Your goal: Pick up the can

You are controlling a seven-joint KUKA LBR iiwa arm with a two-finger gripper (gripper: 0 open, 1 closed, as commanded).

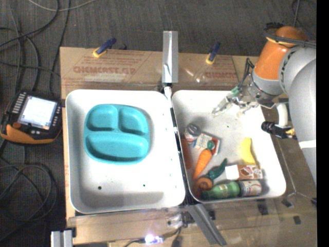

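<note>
I see the end effector (227,105) hanging over the far side of the right bin (280,181), its fingers spread and gripping nothing. The can (251,188) lies on its side at the near right of that bin, well apart from the end effector, touching the green bottle (224,190) to its left and just under a small white block (232,172). A yellow banana (247,151) sits just above it, a carrot (202,162) further left. The left bin (77,189) holds a teal divided tray (117,133). Both bins rest on the desk (77,68)
</note>
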